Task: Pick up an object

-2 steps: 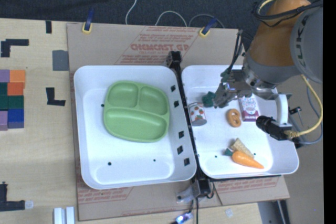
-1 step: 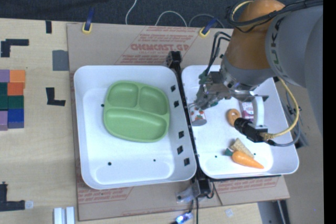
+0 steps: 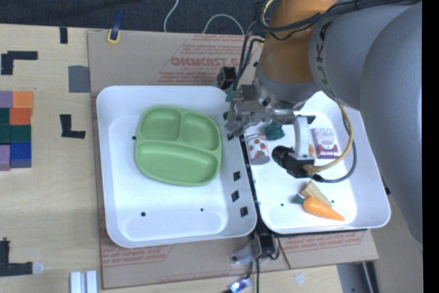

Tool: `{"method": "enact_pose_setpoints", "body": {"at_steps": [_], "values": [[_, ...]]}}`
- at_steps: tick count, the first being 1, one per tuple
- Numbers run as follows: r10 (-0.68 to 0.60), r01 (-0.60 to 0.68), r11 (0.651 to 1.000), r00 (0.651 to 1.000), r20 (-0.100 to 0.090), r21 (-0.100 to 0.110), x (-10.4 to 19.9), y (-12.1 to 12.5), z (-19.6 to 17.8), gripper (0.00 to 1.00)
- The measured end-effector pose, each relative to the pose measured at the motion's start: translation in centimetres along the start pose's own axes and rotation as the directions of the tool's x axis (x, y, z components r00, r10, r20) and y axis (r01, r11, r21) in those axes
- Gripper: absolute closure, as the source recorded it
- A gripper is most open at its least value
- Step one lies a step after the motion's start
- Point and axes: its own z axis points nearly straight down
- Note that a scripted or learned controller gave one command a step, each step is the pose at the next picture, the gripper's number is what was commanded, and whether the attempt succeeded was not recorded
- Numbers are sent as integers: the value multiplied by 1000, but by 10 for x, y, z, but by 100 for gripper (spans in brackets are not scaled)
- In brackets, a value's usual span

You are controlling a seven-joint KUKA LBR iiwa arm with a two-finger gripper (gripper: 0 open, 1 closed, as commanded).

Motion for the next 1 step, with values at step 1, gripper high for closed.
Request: {"method": "enact_pose_setpoints", "body": {"at_steps": [1], "values": [[0, 0, 1000, 1000, 0, 0, 53, 8, -6, 100]]}}
